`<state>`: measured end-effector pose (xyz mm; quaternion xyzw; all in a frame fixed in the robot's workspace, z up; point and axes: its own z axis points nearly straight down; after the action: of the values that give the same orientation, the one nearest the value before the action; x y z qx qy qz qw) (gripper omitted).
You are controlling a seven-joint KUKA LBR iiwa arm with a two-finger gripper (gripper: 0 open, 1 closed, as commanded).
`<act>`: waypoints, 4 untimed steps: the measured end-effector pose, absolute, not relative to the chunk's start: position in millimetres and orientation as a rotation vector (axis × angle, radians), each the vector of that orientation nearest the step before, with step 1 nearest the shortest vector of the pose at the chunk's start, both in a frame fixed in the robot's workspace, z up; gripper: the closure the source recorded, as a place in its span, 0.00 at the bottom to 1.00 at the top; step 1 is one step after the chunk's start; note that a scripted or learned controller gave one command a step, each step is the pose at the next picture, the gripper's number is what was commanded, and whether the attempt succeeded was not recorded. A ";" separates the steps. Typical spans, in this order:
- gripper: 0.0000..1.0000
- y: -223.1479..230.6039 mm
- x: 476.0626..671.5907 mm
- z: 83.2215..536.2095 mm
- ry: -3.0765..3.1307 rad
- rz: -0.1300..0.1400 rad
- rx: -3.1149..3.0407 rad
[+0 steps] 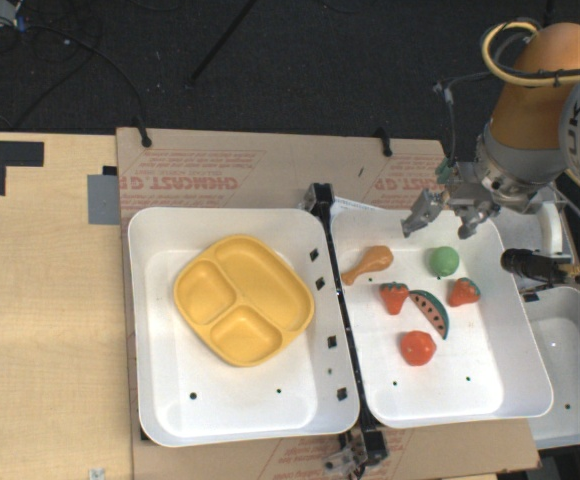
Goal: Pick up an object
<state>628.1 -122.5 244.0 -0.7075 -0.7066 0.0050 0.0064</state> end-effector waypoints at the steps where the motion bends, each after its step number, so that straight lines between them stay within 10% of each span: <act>1: 0.00 -122.5 630.3 252.3 -2.220 0.003 -2.219; 4: 0.00 -125.2 620.7 103.7 -2.217 0.007 -2.217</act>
<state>620.7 -125.2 103.7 -0.7071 -0.7071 0.0022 0.0031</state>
